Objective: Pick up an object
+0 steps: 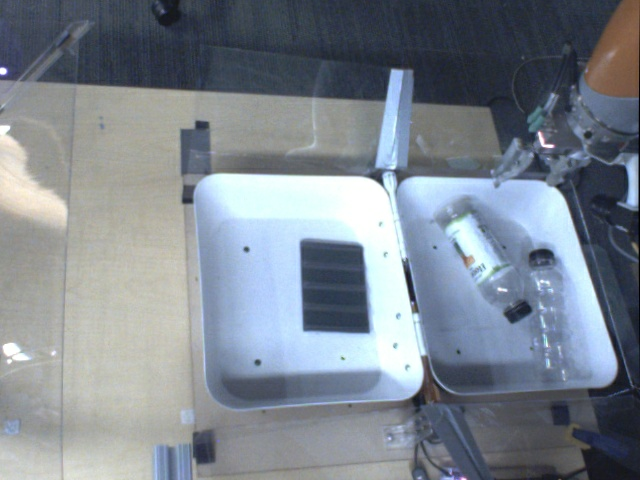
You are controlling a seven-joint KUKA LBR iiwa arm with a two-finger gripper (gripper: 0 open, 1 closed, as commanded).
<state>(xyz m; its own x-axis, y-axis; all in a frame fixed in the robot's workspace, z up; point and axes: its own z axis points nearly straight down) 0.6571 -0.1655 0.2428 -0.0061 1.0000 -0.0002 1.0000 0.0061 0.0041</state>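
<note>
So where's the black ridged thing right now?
The black ridged pad lies flat in the middle of the left bin in the camera view, alone there. The two bottles, one with a green label and one clear, are in the right bin.

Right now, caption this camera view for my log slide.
Arm's gripper poised over the right bin's far rim; two clear bottles inside; dark ribbed block in the left bin.
</note>
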